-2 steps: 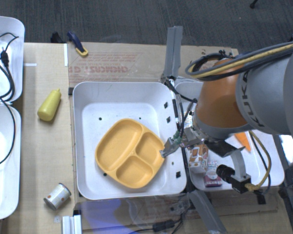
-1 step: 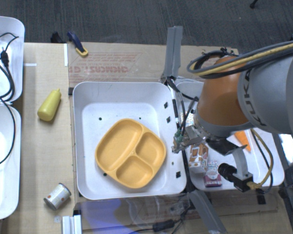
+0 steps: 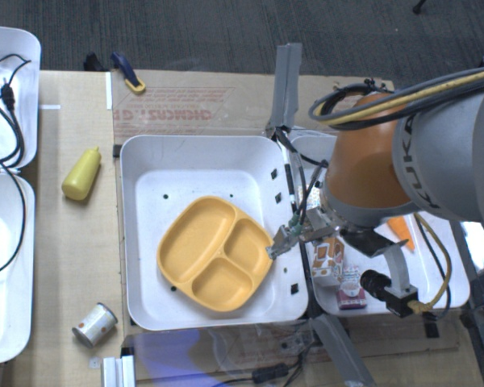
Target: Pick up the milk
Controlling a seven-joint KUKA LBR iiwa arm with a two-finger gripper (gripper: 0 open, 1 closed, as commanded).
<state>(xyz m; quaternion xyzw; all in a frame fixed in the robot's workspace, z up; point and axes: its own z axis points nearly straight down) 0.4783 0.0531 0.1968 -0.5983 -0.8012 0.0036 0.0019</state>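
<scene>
A small white carton with a dark red base, which I take to be the milk (image 3: 351,290), lies in the right bin (image 3: 436,297) near its front edge. An orange-and-white patterned carton (image 3: 328,258) lies just behind it, touching or nearly so. The arm's orange wrist band (image 3: 367,168) hangs over the right bin and hides much of it. My gripper (image 3: 288,237) shows as grey metal parts under the wrist, over the divider between the two bins and left of both cartons. Nothing visible is held in it.
A yellow divided plate (image 3: 216,253) lies in the left bin (image 3: 145,168). An orange item (image 3: 397,230) sits in the right bin beside the arm. On the bench to the left are a yellow squeeze bottle (image 3: 81,174) and a small can (image 3: 93,324).
</scene>
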